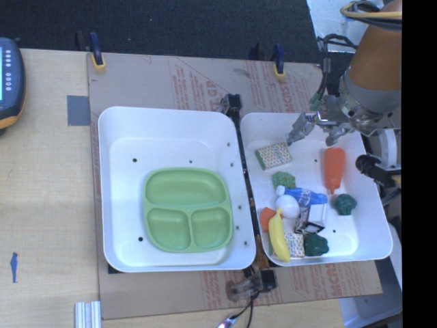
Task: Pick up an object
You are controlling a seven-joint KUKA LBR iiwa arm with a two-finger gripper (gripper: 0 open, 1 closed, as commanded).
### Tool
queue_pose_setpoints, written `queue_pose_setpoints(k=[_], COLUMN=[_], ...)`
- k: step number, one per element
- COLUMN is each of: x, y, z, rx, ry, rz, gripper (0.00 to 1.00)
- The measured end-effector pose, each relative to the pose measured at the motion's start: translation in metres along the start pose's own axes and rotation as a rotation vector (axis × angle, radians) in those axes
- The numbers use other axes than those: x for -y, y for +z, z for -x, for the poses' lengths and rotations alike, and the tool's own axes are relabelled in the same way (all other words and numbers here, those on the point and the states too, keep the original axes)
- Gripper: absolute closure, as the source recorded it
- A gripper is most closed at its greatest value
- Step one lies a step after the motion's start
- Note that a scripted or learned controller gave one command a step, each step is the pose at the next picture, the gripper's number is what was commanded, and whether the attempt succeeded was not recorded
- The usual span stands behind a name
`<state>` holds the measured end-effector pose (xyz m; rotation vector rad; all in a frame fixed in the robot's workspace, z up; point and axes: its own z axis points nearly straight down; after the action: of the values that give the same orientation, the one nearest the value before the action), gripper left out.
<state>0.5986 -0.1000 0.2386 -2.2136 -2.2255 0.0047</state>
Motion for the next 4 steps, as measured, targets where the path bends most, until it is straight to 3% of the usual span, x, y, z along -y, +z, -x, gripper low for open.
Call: queue_pose_setpoints(k=[1,2,3,4], x=[0.044,-0.035,-0.032,-0.013], y=[0.124,0.148,0.136,0.04], z=[0.01,-0.005,-0.002,-0.063], rx=[-0.002,0.001,0.002,-0.002], ry=[0.002,-0.003,-0.001,-0.005], rz=[-0.015,0.004,-0.001,0.01], gripper=[0.0,0.0,1.0,1.0])
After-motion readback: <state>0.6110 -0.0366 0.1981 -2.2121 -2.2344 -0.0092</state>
